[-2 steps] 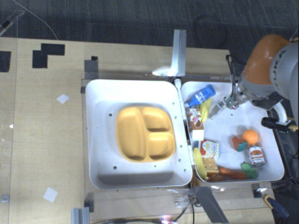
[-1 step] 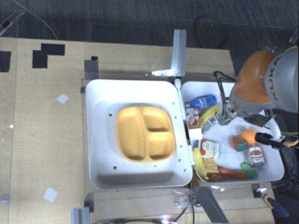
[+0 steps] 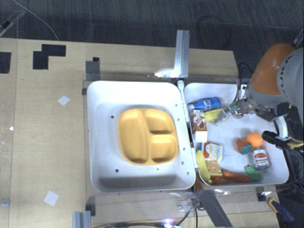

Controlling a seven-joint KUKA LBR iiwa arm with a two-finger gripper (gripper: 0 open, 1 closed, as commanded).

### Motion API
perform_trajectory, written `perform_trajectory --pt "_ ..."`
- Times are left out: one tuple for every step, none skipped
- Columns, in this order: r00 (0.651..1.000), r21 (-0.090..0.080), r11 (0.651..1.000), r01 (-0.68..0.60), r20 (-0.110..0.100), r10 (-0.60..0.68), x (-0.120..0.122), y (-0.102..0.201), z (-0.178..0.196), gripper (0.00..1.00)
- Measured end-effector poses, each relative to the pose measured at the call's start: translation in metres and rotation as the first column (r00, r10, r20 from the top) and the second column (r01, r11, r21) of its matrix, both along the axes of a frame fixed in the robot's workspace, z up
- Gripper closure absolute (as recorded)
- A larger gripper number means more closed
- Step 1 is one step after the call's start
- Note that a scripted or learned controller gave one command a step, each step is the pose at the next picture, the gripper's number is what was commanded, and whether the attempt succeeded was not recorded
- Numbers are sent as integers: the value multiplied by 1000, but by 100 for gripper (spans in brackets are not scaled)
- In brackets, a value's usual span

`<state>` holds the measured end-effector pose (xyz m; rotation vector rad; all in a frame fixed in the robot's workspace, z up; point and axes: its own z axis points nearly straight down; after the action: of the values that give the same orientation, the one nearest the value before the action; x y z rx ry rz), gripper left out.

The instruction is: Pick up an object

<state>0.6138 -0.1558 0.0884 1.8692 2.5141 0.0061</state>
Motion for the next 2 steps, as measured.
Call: perform_trajectory --pt "976 -2 976 -216 0 216 36 43 0 0" --pt "976 -2 976 -216 0 216 36 43 0 0"
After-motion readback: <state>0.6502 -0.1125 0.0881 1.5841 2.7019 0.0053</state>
